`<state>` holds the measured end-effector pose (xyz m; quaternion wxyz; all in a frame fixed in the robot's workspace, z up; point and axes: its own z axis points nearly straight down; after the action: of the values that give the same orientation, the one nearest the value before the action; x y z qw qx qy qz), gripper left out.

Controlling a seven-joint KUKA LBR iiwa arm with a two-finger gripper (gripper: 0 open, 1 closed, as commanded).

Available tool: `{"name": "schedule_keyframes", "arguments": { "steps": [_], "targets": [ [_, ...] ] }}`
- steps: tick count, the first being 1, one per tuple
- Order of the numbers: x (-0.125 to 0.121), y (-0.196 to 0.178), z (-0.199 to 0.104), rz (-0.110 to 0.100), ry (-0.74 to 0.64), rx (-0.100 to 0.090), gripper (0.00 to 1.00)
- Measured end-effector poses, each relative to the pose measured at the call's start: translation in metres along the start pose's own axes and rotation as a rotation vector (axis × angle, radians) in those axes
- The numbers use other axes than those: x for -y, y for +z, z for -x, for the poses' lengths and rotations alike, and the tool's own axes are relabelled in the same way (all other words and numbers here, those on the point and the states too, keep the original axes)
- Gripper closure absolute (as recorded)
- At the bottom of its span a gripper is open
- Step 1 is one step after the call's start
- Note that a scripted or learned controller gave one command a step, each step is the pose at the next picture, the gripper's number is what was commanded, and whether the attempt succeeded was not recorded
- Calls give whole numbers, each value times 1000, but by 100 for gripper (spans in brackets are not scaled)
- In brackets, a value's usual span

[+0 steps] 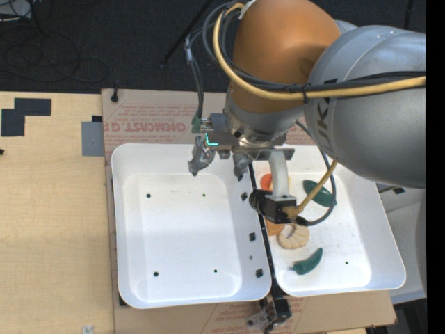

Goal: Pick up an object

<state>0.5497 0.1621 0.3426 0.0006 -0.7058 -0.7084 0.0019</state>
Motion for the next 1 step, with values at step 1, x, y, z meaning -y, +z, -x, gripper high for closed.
{"name": "schedule_keyframes", "arguments": {
  "steps": [1],
  "targets": [
    [7,-164,26,19,2,-5,0]
  ]
}}
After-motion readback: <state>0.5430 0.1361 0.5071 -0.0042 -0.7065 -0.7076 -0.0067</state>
